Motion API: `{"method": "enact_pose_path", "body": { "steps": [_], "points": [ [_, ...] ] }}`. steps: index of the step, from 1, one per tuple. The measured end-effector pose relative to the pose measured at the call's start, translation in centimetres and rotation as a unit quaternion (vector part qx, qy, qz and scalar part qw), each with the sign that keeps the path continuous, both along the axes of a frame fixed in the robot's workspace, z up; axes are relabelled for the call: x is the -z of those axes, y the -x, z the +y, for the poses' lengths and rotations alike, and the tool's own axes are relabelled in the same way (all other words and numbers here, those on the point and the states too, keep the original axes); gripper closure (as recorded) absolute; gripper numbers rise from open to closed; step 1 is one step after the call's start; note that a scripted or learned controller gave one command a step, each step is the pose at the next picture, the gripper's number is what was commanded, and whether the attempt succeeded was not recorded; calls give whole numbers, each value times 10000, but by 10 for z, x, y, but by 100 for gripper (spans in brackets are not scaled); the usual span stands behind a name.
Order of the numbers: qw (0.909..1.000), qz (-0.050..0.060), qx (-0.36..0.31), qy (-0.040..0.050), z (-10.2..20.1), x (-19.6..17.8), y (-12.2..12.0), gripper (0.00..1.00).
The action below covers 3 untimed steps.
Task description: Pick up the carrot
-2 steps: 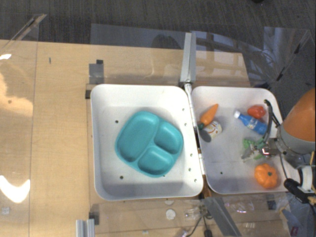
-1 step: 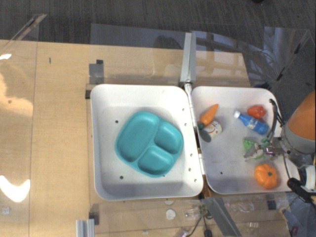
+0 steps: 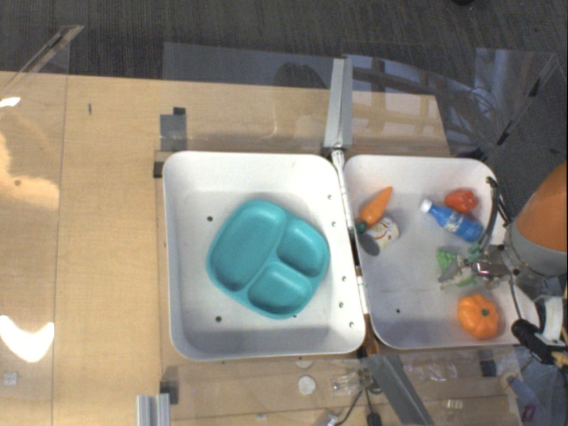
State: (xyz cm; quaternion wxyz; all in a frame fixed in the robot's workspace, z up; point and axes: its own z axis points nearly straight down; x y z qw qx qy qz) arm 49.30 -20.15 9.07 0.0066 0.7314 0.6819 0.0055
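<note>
The orange carrot (image 3: 376,204) with a green tip lies slanted in the right bin (image 3: 408,318), near that bin's upper left corner. My gripper (image 3: 472,269) is low over the right side of the same bin, well to the right of the carrot and a little nearer the front. It sits right by a small green item (image 3: 449,259). Nothing of the carrot is near the gripper.
A white and red rounded toy (image 3: 383,231) lies just below the carrot. A blue bottle (image 3: 453,221) and a red item (image 3: 461,201) lie at the bin's upper right, and an orange pumpkin (image 3: 479,316) at its lower right. A teal divided plate (image 3: 268,257) sits in the left bin (image 3: 186,238).
</note>
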Motion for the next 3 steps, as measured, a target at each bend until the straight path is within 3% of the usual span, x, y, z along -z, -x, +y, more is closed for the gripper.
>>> {"method": "enact_pose_path", "body": {
  "steps": [2, 3],
  "points": [
    [10000, 2, 1, -3, 0, 0, 0, 0],
    [9930, -16, -1184, 41, 5, 0, -1, 0]
  ]
}}
